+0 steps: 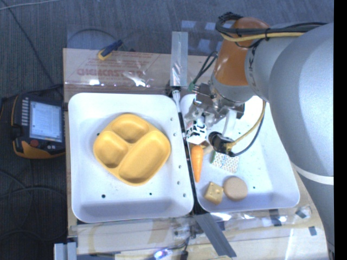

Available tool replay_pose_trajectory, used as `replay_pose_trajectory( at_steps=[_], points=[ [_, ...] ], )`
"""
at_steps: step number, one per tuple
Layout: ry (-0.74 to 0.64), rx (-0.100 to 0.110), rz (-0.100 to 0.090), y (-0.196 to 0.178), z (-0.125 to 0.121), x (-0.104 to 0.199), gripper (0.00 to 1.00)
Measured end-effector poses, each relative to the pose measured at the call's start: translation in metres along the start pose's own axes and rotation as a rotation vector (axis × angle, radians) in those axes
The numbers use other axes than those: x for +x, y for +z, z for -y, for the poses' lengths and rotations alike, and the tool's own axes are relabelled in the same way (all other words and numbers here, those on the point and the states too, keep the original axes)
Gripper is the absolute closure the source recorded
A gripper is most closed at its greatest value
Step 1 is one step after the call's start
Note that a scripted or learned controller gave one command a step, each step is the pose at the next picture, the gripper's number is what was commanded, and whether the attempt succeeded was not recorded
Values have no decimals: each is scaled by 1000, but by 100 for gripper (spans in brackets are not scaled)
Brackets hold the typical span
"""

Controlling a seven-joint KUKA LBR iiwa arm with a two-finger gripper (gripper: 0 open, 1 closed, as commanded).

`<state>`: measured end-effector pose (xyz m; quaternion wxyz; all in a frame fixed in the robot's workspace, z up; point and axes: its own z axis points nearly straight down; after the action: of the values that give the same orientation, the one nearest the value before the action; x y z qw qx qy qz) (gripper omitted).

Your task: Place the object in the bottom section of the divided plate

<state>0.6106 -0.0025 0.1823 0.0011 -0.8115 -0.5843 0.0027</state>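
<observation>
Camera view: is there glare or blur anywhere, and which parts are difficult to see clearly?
Camera view: glare on the clear plastic sheet behind the bins and at the right bin's front rim; the yellow plate, carrot, cheese and round biscuit look reasonably sharp; the gripper is dark, cluttered with cables, its details hard to read.

Two white bins (81, 199) sitting side by side, one yellow divided plate (132, 148) lying in the left bin, one carrot (197, 162), one cheese wedge (213, 192), one round biscuit (236, 188) and one black-and-white toy (196, 129) lying in the right bin, one handheld screen (39, 124) resting at far left
</observation>
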Motion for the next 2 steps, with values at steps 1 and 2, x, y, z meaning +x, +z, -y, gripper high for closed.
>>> replay_pose_trajectory(
  at_steps=[1,2],
  points=[
    [-98,-10,-2,-5,25,42,100],
    [-142,-1,0,7,75,108,100]
  ],
)
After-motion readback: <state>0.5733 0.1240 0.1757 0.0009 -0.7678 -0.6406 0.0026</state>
